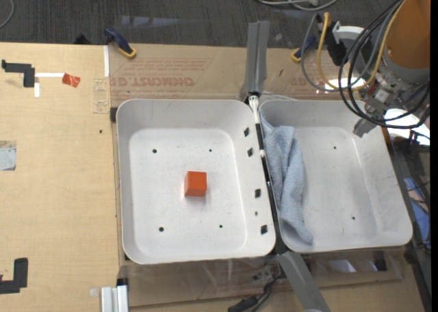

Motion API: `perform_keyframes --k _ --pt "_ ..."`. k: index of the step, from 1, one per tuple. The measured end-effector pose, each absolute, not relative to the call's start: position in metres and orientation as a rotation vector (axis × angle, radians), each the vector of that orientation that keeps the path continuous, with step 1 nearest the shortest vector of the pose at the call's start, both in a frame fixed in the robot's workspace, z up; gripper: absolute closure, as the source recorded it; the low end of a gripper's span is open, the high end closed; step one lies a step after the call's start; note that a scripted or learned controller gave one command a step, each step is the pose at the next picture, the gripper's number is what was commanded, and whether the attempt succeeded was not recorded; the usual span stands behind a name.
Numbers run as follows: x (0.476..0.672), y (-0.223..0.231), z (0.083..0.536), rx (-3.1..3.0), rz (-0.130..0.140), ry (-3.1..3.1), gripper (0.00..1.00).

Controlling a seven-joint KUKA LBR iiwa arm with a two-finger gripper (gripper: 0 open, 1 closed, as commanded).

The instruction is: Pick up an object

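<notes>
Small orange-red cube (196, 184) lay near the middle of the left shallow white plastic bin (137, 187), crumpled pale-blue cloth (287, 180) lay along the right white bin's (369, 194) left side, pincer (367, 126) sat over that bin's upper right rim, its opening could not be told, nothing seen held.

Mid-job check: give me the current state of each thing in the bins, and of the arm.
orange block: resting flat on the floor of the left bin, untouched.
blue-grey cloth: crumpled, lying along the left wall of the right bin.
arm: above the right bin's far right corner, away from both objects.
</notes>
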State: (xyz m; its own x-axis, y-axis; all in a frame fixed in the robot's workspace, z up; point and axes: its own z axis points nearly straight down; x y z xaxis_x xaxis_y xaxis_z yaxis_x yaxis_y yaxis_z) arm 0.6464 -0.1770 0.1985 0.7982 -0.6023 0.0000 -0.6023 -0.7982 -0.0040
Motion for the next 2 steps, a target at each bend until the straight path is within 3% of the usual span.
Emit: perform_keyframes --k 1,2 --pt "0.660 -0.159 0.190 -3.102 -0.002 0.467 1.00" --pt "0.660 -0.173 0.178 -3.122 -0.004 0.312 1.00"
